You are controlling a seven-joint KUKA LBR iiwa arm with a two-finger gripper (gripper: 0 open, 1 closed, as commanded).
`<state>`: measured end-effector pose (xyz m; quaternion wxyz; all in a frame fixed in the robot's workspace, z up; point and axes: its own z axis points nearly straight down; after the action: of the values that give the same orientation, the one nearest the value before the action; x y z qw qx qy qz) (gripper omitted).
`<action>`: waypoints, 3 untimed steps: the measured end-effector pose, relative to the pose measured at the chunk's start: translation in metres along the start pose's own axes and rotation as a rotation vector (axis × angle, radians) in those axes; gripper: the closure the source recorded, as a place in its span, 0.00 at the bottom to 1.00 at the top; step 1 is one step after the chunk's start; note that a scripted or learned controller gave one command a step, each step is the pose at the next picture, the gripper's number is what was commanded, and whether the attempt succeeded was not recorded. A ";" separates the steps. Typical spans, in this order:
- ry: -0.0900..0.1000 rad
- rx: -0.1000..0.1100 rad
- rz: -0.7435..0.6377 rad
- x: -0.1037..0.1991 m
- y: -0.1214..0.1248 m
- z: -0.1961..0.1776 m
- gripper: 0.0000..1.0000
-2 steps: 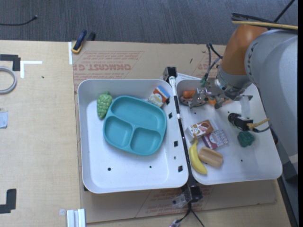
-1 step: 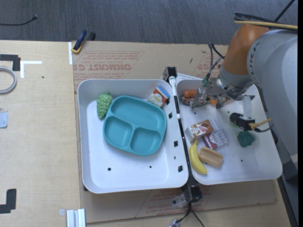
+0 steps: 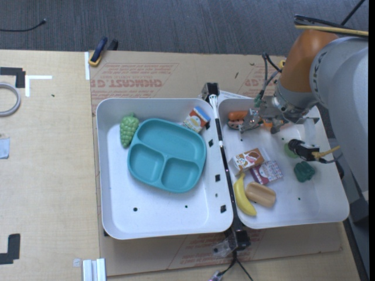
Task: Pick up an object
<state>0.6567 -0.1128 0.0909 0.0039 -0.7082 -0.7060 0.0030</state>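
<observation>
My gripper (image 3: 253, 122) reaches down into the back of the right bin (image 3: 328, 212). An orange carrot-like piece (image 3: 235, 116) lies just to its left, by the bin's back left corner, close to the gripper. Whether they touch I cannot tell. In front of the gripper lie a red and white box (image 3: 248, 158), a pink packet (image 3: 268, 171), a banana (image 3: 241, 196) and a tan bread roll (image 3: 262, 194). A dark green toy (image 3: 304, 171) and a pale green piece (image 3: 290, 149) sit to the right.
The left bin (image 3: 117, 215) holds a teal divided plate (image 3: 167, 154), a bunch of green grapes (image 3: 128, 129) at its back left, and a small carton (image 3: 196, 120) at the back right. The divider between the bins runs just left of the carrot.
</observation>
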 end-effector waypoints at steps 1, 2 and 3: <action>-0.001 -0.001 -0.003 -0.036 0.000 0.000 0.00; 0.010 -0.006 -0.008 -0.104 0.004 -0.003 0.00; 0.003 -0.008 -0.003 -0.099 -0.062 -0.001 0.00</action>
<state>0.5940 -0.2112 0.0924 0.0020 -0.7072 -0.7070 -0.0009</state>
